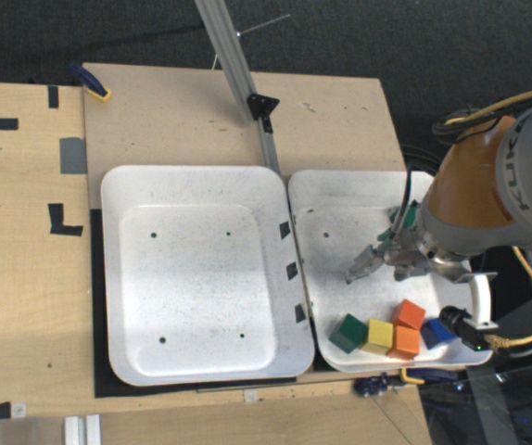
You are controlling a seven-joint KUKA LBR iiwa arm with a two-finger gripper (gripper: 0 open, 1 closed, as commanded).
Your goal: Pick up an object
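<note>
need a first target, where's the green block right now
The green block sits near the front edge of the right bin, leftmost in the row, touching the yellow block.

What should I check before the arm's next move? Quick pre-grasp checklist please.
1. Blocks present in the right bin: ok. Green block, yellow block, two orange blocks and a blue block sit clustered at its near edge.
2. Gripper over the right bin: ok, but it sits farther back than the blocks, not above them.
3. Nothing held between the fingers: ok, none of the blocks is there.
4. Fingers open enough for a block: cannot tell.
5. Room around a target: not ok; blocks touch or nearly touch each other and lie close to the bin wall.
</note>
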